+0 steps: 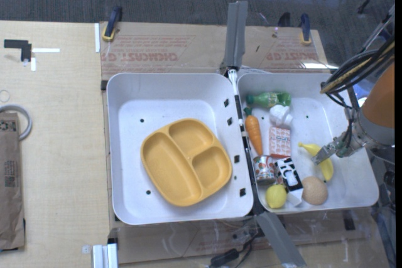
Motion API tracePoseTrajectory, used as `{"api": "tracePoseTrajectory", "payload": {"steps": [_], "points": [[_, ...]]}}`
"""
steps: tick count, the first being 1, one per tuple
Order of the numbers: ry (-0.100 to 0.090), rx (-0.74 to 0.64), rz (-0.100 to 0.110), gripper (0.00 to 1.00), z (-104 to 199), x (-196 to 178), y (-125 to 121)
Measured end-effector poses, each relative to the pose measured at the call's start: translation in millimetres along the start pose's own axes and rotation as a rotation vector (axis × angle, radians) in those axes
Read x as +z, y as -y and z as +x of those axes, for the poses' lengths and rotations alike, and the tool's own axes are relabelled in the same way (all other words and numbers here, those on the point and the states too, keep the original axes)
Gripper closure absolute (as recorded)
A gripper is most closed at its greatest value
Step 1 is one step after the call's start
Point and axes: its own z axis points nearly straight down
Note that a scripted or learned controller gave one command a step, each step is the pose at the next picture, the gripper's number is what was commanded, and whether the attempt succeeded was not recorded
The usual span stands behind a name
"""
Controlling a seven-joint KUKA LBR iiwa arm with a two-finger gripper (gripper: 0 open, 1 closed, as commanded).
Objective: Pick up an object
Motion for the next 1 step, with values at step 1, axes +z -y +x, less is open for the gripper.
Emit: {"api": "tracePoseTrajectory", "payload": {"steps": [1], "points": [[-0.001,0.138,0.003,1.00,81.0,-91.1,-101.5]]}}
